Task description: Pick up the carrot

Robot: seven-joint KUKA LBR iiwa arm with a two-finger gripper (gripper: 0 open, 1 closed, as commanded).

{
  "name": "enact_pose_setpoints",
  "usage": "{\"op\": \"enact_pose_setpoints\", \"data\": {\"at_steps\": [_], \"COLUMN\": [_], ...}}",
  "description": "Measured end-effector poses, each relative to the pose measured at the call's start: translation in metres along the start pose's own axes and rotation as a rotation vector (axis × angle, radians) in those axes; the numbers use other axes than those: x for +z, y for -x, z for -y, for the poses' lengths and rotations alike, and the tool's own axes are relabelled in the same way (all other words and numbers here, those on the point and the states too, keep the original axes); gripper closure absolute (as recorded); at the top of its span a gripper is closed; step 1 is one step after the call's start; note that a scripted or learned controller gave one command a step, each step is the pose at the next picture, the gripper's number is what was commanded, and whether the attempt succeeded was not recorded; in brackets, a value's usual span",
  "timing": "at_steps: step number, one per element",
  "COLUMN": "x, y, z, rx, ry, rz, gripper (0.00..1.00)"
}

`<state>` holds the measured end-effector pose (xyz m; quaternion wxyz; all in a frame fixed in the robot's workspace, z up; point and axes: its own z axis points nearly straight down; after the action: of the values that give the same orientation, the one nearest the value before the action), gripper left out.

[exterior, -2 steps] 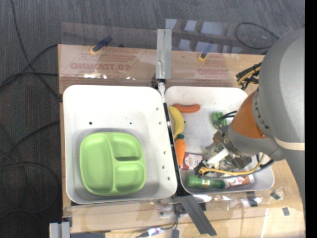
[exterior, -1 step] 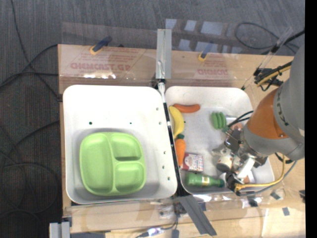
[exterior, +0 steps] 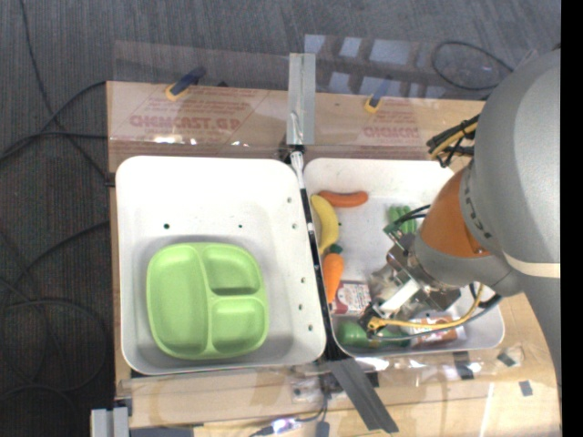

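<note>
Two shallow white bins sit side by side on the bench, the left bin (exterior: 209, 176) holding a green divided plate (exterior: 208, 299) that lies flat toward its near end. The right bin (exterior: 414, 176) is crowded, and much of it is covered by the grey arm (exterior: 510, 171), which comes in from the right and whose bulk hides the bin's right wall and far right corner. The carrot (exterior: 333, 273) lies against the left wall of the right bin, about halfway along it, its orange body pointing lengthwise with a bit of green at its far end; it is just beside a yellow banana (exterior: 324, 221) that curves along the same wall farther back. Behind them, near the far wall, lies a long orange-red sausage-shaped thing (exterior: 342, 198), hard to name for sure. The gripper (exterior: 387, 303) hangs low in the near half of the right bin, to the right of the carrot and apart from it, with wires looped about it; how its jaws stand cannot be told, since the tips are lost among the clutter beneath. Nothing can be seen held by it. Under and around it are a small red-and-white packet (exterior: 353, 296), a green thing (exterior: 353, 333) at the near left corner, and a reddish item (exterior: 437, 336) along the near wall, all partly covered. A green object (exterior: 398, 215) peeps out beside the arm's orange band (exterior: 446, 226).
</note>
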<state>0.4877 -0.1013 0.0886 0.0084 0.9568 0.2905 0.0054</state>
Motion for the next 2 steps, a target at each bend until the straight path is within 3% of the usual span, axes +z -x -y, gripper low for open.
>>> {"op": "enact_pose_setpoints", "data": {"at_steps": [1, 2], "x": [0.002, 0.002], "y": [-0.048, -0.085], "z": [-0.033, -0.056], "rx": [-0.305, -0.775], "ry": [-0.012, -0.010], "rz": [0.003, 0.001], "gripper": [1.00, 1.00]}}
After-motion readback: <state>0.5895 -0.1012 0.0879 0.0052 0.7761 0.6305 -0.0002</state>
